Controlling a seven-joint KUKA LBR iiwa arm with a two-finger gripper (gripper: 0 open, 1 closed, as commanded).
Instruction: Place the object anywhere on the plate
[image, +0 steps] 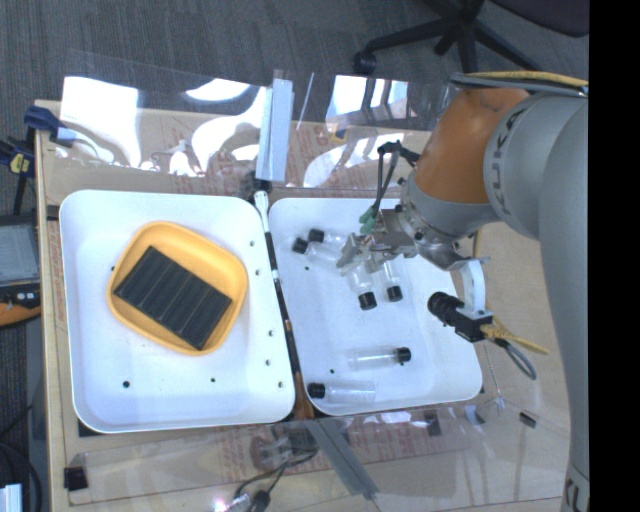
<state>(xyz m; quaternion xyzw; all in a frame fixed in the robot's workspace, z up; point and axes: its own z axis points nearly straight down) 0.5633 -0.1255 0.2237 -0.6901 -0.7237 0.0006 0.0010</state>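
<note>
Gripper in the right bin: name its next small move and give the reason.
Probably lower onto one vial and close. The gripper hovers low among the clear black-capped vials in the right bin, with nothing visibly between its fingers, while the yellow plate waits in the left bin.

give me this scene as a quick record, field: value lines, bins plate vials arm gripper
left bin: holds a yellow plate with a dark ribbed slab on it
right bin: several clear vials with black caps, scattered
lying vials: one near the middle front, one at the front left corner
arm: reaches in from the right, over the right bin
gripper: low over the vials at the back of the right bin; grip cannot be told
task state: no vial on the plate yet
</note>
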